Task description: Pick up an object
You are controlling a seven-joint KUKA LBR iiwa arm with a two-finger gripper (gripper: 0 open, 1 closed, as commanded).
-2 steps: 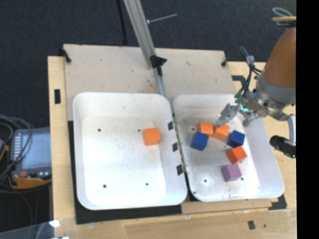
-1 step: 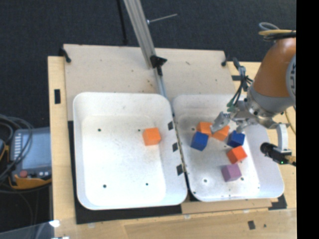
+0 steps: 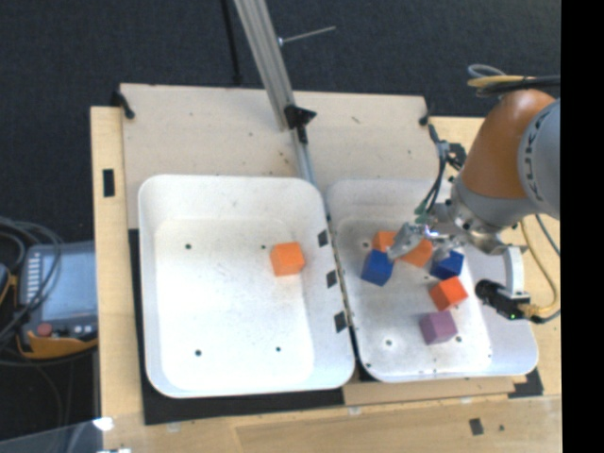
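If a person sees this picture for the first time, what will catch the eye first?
Probably the grey arm with its orange band, reaching over the right bin. Under its end effector lies a cluster of blue, orange and purple blocks. One orange cube sits alone in the left bin.

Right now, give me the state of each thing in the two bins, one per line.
Orange cube: alone in the left bin, resting flat.
Blue cube: right bin, free.
Second blue cube: under the gripper, partly hidden.
Orange block: tilted, free.
Purple cube: free, apart.
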